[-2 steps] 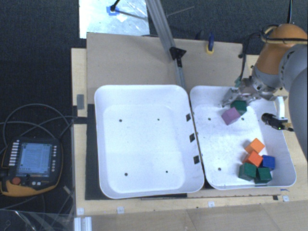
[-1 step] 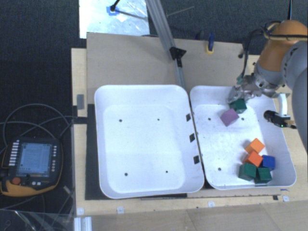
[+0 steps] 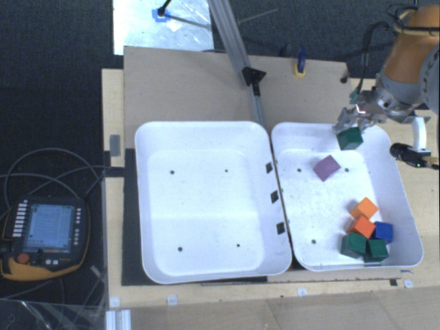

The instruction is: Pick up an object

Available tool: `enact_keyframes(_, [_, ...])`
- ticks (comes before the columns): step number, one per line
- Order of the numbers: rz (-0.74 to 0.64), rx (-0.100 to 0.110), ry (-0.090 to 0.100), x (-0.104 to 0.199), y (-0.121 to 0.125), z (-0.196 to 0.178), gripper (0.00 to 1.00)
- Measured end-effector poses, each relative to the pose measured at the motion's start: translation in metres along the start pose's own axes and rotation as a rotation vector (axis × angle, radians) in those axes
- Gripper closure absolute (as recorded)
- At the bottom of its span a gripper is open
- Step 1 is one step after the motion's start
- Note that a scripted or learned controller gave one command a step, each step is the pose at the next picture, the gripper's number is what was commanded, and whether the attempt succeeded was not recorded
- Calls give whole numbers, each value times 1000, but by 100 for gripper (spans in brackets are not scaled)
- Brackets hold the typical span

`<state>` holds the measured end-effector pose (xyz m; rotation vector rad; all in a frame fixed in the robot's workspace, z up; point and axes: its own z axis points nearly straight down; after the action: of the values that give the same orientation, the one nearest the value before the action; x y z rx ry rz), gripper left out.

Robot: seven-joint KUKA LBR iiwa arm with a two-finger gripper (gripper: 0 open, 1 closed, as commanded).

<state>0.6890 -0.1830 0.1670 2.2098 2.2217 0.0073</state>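
My gripper (image 3: 349,125) hangs over the far end of the right bin (image 3: 405,198), and a dark green cube (image 3: 350,139) sits right under its fingertips, apparently held between them above the bin floor. A purple block (image 3: 326,167) lies alone on the floor just in front of it. At the near right corner several blocks are clustered: an orange one (image 3: 366,207), another orange one (image 3: 362,227), a blue one (image 3: 382,232) and two green ones (image 3: 357,244) (image 3: 375,250).
The left bin (image 3: 148,184) stands beside the right one, joined along a ridge with black clips (image 3: 274,196). A metal pole (image 3: 234,33) slants across the bench behind the bins. A teach pendant (image 3: 47,238) lies on the floor at the left.
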Motion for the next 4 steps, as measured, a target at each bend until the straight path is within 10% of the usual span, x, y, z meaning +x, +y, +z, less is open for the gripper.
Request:
enact_keyframes(2, [1,1,0,-3,-6,-111,100])
enact_keyframes(4, [-4,9,5,100,-55,-104,100])
